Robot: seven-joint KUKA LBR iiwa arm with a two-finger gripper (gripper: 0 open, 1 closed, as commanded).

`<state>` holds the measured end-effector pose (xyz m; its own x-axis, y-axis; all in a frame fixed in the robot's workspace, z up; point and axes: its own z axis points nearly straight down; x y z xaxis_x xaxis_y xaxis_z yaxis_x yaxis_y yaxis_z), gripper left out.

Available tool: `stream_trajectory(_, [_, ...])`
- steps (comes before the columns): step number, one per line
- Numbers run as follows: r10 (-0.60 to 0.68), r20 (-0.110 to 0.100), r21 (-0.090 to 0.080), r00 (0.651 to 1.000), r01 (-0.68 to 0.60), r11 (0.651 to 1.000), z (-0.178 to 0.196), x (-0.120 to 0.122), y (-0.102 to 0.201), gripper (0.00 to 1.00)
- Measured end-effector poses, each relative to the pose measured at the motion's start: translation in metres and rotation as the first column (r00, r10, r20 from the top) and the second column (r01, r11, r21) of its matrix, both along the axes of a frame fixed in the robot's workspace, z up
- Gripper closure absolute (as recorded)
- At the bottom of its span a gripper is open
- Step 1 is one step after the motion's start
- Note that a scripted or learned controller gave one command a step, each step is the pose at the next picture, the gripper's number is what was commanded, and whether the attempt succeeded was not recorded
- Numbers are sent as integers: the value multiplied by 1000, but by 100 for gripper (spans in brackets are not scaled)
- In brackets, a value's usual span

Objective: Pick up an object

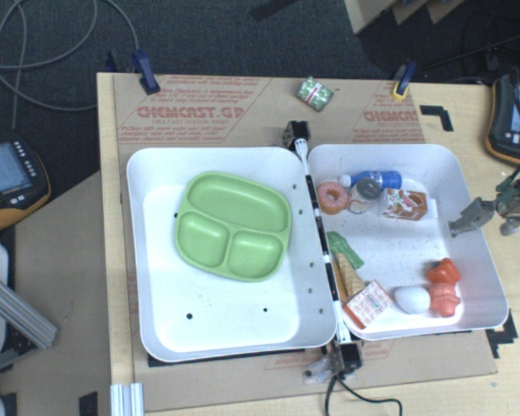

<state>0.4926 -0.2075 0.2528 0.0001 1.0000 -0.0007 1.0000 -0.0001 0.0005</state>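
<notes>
1. My gripper (481, 217) sits at the right rim of the right bin (468, 176), out by the edge of frame. Fingers look spread, nothing between them.
2. Left bin (152, 232) holds a green divided plate (233, 226), three compartments, lying flat in the upper middle.
3. Pickable stuff is all in the right bin. Top row: pink donut (333, 198) near the shared rim, blue bottle (374, 181) on its side just beside it, red-and-white packet (406, 204) right of those.
4. Along the left wall of the right bin: green packet (344, 251), with a tan cone-shaped item (347, 276) below it.
5. Bottom of that bin: small carton (368, 304), white egg-like object (411, 299) just beside it, then red-orange toy pieces (444, 286) touching the egg's right side.
6. Closest to my fingers are the red-orange pieces, below and left of me; bare bin floor lies between.
7. Outside the bins: a small green-wrapped object (314, 94) on the cardboard sheet (199, 111) above, blue clamps (145, 71) at the top edge.
</notes>
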Motion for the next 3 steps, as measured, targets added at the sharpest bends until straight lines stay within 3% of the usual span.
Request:
stream_trajectory(1, [0,-3,2,1000,0,1000,-136,13,-15,0])
stream_trajectory(2, [-1,-2,2,1000,1,1000,-169,-14,18,0])
stream_trajectory(3, [-1,2,0,1000,1,1000,-158,-13,17,100])
